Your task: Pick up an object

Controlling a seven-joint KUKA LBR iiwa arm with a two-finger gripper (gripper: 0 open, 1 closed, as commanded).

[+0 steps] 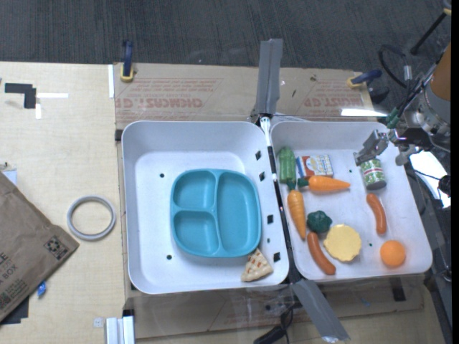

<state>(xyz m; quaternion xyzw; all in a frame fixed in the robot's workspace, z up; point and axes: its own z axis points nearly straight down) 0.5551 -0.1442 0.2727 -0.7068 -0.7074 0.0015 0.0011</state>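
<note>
The right bin (pixel 353 208) holds several toy foods: a small green-labelled can (pixel 372 174), two carrots (pixel 328 185) (pixel 296 212), a green vegetable (pixel 287 167), a small carton (pixel 318 165), a dark green broccoli (pixel 319 222), two sausages (pixel 377 213) (pixel 320 253), a yellow disc (pixel 342 243) and an orange (pixel 392 253). My gripper (pixel 386 150) hangs over the bin's far right corner, just above and right of the can. Its fingers are spread, with nothing between them.
The left bin (pixel 147 149) holds a teal divided plate (pixel 215 212) and a pizza slice (pixel 256 266) at its near right corner. On the bench to the left lie a tape ring (pixel 91 216) and a brown cardboard box (pixel 25 253). Cables hang at the far right.
</note>
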